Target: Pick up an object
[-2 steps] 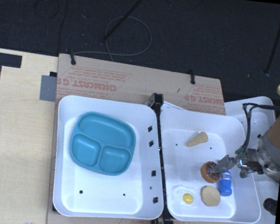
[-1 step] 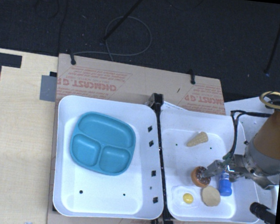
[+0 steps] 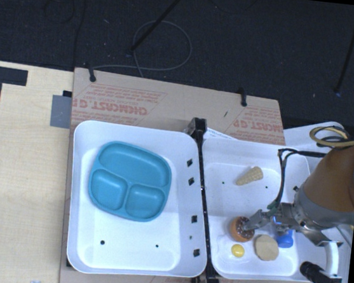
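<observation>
Pale wood table (image 3: 13,169), dark carpet (image 3: 178,29) behind. Two white bins: left bin (image 3: 82,235) holding one blue tray (image 3: 130,181); right bin (image 3: 235,161) holding cone (image 3: 249,176), yellow ball (image 3: 238,250), tan lump (image 3: 266,248), brown cup (image 3: 240,228). Gripper (image 3: 258,221) low beside cup; spread impossible to tell.

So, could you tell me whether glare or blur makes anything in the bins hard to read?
Camera view: even lighting, soft shadows; the white bins look bright but not blown out; the blue tray is sharp; the small items by the tool are slightly soft, and its fingers blend into them; the arm looks mildly blurred.
</observation>
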